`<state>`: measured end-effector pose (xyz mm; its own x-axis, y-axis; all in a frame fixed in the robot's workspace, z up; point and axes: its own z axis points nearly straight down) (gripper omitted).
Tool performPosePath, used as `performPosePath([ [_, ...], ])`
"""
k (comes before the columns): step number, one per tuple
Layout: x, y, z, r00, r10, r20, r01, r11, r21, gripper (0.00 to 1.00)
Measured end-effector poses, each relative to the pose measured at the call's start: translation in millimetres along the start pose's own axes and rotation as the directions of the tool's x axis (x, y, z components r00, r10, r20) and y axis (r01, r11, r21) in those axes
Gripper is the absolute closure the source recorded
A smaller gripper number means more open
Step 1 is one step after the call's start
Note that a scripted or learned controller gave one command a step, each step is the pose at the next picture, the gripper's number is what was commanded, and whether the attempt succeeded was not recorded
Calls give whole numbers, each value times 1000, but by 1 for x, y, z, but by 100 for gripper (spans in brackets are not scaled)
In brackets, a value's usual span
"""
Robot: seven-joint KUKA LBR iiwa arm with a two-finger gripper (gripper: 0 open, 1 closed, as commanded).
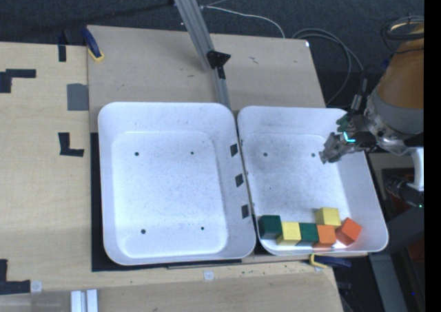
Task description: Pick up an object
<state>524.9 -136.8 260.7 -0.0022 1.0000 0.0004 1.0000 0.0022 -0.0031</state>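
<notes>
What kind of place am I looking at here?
Probably a robotics lab test bench: a robot arm with a claw reaches over two white bins, toy blocks inside, cables trailing behind.

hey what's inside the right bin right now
Inside the right bin, small blocks cluster along its near edge: dark green, yellow, orange and others. The gripper is above its right side.

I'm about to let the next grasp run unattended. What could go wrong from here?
The blocks sit packed together against the near wall of the right bin, so the fingers may not fit between them or may hit the wall. The gripper hangs near the bin's far side, away from them, so it could close on nothing.
</notes>
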Motion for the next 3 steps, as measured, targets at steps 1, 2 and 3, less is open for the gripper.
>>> performPosePath([
  [1,0,0,-10,1000,-1,0,1,1000,0,100],
  [2,0,0,-9,1000,-1,0,1,1000,1,0],
  [3,1,0,-19,1000,-2,0,2,1000,1,100],
])
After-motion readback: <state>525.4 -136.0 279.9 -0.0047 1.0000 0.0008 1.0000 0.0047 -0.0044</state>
